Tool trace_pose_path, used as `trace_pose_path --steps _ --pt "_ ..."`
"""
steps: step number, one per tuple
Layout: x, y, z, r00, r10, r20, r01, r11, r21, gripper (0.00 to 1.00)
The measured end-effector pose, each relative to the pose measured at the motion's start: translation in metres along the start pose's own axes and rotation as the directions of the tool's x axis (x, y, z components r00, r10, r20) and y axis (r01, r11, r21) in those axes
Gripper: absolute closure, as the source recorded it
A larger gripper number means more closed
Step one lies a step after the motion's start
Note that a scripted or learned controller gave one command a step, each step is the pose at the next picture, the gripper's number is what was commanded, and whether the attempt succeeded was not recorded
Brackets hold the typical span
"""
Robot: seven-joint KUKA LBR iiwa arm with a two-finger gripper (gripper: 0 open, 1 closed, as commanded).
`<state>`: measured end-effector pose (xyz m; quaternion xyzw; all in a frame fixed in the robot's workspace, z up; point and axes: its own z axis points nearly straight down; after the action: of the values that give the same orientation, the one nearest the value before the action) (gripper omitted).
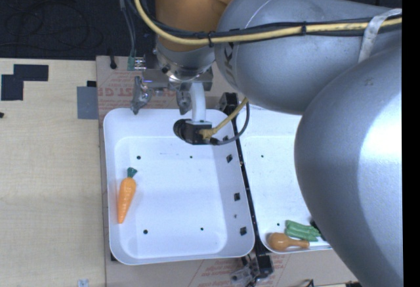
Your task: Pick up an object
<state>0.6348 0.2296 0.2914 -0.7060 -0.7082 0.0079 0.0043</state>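
1. Carrot [126, 199] lies by the left bin's [172, 247] left wall.
2. Gripper [167, 103] hangs over that bin's back rim, fingers spread, nothing between them.
3. Arm [308, 62] hides much of the right bin [272, 148]; green pods [302, 230] partly covered.
4. Pale bench [46, 194], dark cables behind.

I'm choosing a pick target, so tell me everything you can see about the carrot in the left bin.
The carrot is a small toy, glossy like plastic, with an orange tapered body and a dark green stalk stub at its top. It lies flat on the floor of the left bin, near the left wall, stalk pointing toward the far side and tip toward the near side, slightly tilted. Nothing touches it; the end effector is at the far wall.
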Motion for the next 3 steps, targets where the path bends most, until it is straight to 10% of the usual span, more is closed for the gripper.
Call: trace_pose_path --steps 1,2,3 --pt "-0.002 0.002 -0.020 1.000 0.004 -0.002 -0.004 1.000 -0.011 1.00" --pt "0.013 0.009 0.100 1.000 0.002 0.000 -0.002 1.000 -0.003 1.00" --pt "0.013 0.011 0.114 1.000 0.005 -0.003 -0.005 1.000 -0.011 1.00"
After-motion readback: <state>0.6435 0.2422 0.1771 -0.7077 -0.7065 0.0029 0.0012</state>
